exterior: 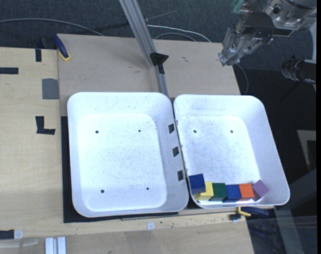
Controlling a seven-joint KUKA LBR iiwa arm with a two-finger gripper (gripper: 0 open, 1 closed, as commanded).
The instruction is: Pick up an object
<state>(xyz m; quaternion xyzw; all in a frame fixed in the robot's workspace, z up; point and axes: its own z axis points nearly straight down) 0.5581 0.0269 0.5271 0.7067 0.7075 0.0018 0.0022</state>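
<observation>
**Op:** Fingers look drawn in narrow, nothing between them. I see the gripper hanging high over the bench, beyond the far rim of the right bin. My read: parked clear so the camera gets both bins unobstructed.

**Eng:** Targets?

**Op:** All in the right bin, jammed in a row against the near wall. From the bin's inner side outward: blue block, yellow block, green block, second blue block, orange block, purple block. They're touching or nearly so.

**Eng:** Materials?

**Op:** Small hard-edged cubes, flat faces, matte colours. Probably rigid, so they'd pinch fine. Bins are smooth white, speckled floor, sloped walls with rounded corners. I'd guess the slope is why the blocks crowd that edge.

**Eng:** Risk?

**Op:** Wall leaves little finger room. I'd go for the first blue; it sits slightly proud of the row.
</observation>
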